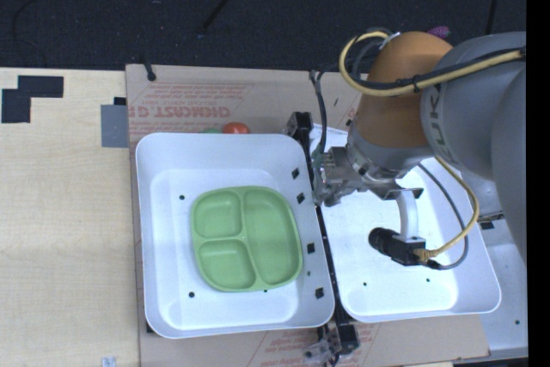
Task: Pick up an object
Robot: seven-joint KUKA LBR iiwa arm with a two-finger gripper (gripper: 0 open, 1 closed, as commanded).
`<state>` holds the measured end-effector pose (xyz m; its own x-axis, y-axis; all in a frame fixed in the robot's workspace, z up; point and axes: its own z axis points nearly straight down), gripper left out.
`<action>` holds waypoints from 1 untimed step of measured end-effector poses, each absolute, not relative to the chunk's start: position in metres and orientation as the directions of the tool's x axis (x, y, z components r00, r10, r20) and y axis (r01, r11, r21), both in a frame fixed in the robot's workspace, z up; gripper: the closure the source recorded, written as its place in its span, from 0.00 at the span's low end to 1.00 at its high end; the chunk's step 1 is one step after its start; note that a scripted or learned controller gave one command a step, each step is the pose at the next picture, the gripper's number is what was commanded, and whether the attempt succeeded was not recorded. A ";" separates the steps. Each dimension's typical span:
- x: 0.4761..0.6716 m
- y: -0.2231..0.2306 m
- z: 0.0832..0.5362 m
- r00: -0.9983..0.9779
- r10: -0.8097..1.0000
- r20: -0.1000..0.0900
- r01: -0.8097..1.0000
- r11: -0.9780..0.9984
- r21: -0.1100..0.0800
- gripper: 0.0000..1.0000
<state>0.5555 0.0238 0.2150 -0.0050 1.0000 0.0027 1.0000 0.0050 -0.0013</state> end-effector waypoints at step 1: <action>0.547 0.072 0.227 -0.004 1.000 0.001 1.000 0.004 -0.003 1.00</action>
